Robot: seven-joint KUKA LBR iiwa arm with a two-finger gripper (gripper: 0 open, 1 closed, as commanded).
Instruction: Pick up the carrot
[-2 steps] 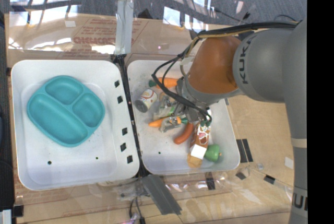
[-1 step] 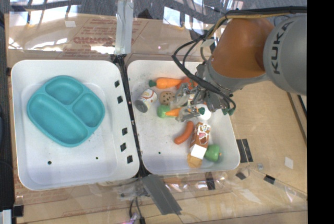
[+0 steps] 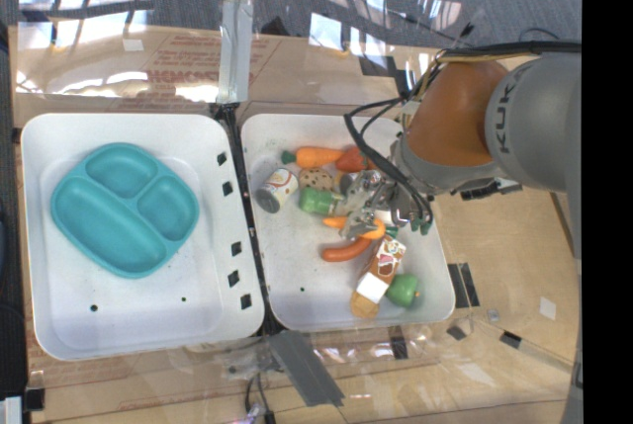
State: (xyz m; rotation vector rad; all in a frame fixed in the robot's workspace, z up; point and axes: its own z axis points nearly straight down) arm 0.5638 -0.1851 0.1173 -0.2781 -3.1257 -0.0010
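Observation:
The carrot (image 3: 315, 156) is orange with a green stub at its left end. It lies flat near the far wall of the right bin (image 3: 297, 298). My gripper (image 3: 365, 206) hangs low over the middle of that bin, among the toys. It is below and to the right of the carrot and apart from it. A small orange piece (image 3: 337, 222) lies just left of the gripper. Whether it is touched is unclear. The grey arm with its orange band (image 3: 450, 116) reaches in from the right.
Around the gripper lie a reddish toy (image 3: 349, 160), a speckled brown piece (image 3: 316, 180), a green toy (image 3: 316, 203), a small can (image 3: 278, 188), an orange sausage (image 3: 346, 251), a bottle (image 3: 378, 274) and a green lump (image 3: 403, 290). A teal divided plate (image 3: 124, 208) sits in the left bin (image 3: 59, 313).

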